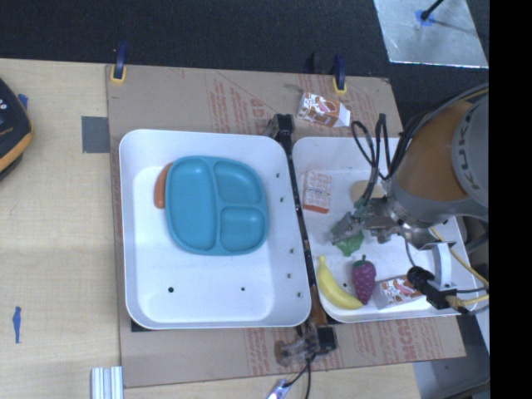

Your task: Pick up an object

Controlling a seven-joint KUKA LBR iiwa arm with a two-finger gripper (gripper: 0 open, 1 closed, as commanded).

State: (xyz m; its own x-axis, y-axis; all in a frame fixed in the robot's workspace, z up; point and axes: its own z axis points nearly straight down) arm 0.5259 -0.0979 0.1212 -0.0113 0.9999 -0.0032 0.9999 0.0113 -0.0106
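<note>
Reaching into the right bin (pixel 332 152) from the desk's right edge, the claw (pixel 353 225) is lowered over a small green object (pixel 348 243) near that bin's middle. Whether anything is gripped, or how far the claw is parted, cannot be told. The approach step is judged to be in hand; a firm closure and a straight lift are called for next. A banana (pixel 334 285) and purple grapes (pixel 363 278) lie close by at the near wall, so little room is left. The left bin (pixel 208 298) carries a blue tray (pixel 218 204).
</note>
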